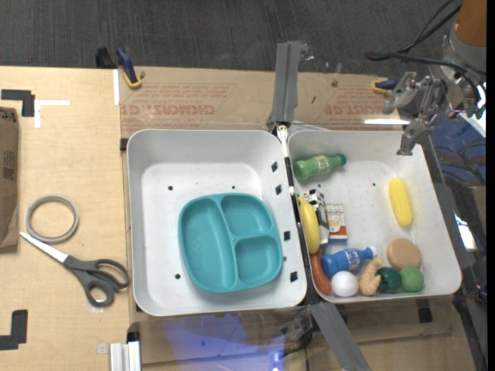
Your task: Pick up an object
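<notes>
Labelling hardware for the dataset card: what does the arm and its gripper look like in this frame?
The arm at the upper right shows an orange band above a grey segment. Below it sits a boxy wrist assembly of grey metal with exposed brackets and hardware, ending in the gripper, slim and dark grey. Black cables loop beside it.

- A green bottle (318,165) is seen lying on its side near the top left of the right bin (363,141)
- A yellow corn cob (400,201) is laid lengthwise toward the right wall, well apart from the rest
- A banana (309,224) is tucked against the left wall, with a small printed carton (334,218) just beside it
- A blue bottle (346,260) with a white cap is lying tilted lower down
- A white ball (344,284), a tan peanut-shaped piece (370,277), a brown round thing (403,253) and a green ball (412,279) are bunched along the bottom edge, touching or nearly so
</notes>
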`<state>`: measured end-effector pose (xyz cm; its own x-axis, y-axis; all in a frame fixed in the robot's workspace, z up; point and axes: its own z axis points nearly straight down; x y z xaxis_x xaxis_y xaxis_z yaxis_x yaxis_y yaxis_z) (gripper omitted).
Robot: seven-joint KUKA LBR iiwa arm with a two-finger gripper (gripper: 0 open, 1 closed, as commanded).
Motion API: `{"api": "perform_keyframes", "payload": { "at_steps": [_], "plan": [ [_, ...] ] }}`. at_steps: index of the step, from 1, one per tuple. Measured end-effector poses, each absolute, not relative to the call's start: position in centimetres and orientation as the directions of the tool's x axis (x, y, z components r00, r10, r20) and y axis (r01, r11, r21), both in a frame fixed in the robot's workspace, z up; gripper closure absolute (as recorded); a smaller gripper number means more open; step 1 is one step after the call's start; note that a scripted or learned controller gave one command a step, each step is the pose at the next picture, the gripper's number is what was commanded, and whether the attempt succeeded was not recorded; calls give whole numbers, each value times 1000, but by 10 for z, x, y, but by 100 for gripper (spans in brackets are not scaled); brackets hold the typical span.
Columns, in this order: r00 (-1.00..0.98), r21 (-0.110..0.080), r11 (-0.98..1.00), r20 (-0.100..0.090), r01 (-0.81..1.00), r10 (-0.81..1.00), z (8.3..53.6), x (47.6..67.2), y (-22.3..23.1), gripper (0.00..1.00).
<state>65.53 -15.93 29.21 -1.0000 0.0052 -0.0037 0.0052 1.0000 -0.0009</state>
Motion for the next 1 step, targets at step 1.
{"api": "perform_keyframes", "payload": {
  "at_steps": [1],
  "plan": [
    [-999,-1,999,-5,52,52,93,626,-205,0]
  ]
}}
